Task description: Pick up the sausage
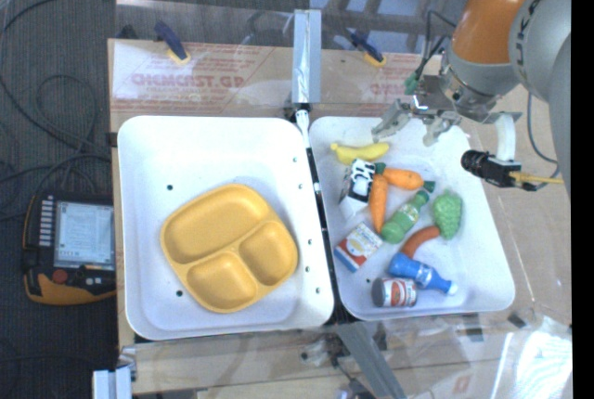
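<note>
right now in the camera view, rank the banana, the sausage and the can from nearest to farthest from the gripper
Measured from the gripper, open above the right bin's far end:
1. Banana, just below and left of the fingers, at the far end of the bin.
2. Sausage, mid-bin, beside the green vegetable.
3. Can, at the bin's near edge.

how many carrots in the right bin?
2. One carrot lies crosswise near the bin's middle, just below the banana. The other carrot lies lengthwise right beside it, between the cow-print carton and the green bottle.
</note>
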Robot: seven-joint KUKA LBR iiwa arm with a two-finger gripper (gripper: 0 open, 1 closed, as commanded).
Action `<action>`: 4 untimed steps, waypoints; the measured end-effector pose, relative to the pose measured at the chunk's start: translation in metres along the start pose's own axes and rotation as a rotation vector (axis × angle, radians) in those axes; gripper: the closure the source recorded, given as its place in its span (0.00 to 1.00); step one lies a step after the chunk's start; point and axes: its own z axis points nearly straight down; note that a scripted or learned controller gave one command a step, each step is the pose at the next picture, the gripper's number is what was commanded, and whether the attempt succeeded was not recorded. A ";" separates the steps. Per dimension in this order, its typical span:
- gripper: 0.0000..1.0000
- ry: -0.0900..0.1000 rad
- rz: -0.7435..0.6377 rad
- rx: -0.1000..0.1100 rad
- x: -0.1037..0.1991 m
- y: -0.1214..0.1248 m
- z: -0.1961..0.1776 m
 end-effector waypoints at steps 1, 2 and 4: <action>0.00 0.001 -0.011 -0.003 0.017 -0.044 0.113; 0.00 -0.001 -0.008 -0.037 0.000 -0.071 0.118; 1.00 0.004 0.287 -0.028 -0.005 -0.054 0.118</action>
